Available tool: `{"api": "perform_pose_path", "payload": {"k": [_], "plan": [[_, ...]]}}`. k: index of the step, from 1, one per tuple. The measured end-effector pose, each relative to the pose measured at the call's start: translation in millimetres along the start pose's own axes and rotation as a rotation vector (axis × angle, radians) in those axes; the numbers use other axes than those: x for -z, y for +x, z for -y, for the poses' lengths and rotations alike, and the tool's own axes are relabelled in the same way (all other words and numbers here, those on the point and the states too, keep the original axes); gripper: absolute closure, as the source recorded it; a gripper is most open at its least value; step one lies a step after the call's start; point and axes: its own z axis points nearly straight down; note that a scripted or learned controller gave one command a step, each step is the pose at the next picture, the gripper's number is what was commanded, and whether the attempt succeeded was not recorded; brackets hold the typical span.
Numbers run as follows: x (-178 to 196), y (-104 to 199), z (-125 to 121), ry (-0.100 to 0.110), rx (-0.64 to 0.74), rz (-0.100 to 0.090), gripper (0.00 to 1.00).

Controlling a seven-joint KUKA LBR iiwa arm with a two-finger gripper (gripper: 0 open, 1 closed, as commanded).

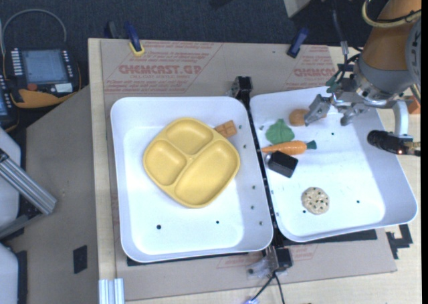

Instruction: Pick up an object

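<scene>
In the right bin (374, 196), nearest lies a cookie (315, 200), then a black block (281, 164), a carrot (289, 148), a green leaf (279, 131). Farthest, an orange ball (297, 117) sits just beside the hand (332, 113), fingers wide, holding nothing.

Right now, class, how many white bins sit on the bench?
2: the left bin holds the yellow plate; the right bin holds the cookie.

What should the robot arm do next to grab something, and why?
Probably lower the open end effector a little toward the small round orange piece in the right white bin. Its fingers look spread, hold nothing, and that piece lies closest beside them.
</scene>
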Motion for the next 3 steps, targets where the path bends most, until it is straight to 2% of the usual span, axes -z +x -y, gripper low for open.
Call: {"api": "perform_pose_path", "payload": {"k": [1,2,3], "plan": [[9,0,-3,-0.015,0.003,0.002,0.00],[-35,3,-7,-0.008,0.004,0.001,0.00],[-81,3,-10,-0.018,0.003,0.004,0.00]]}}
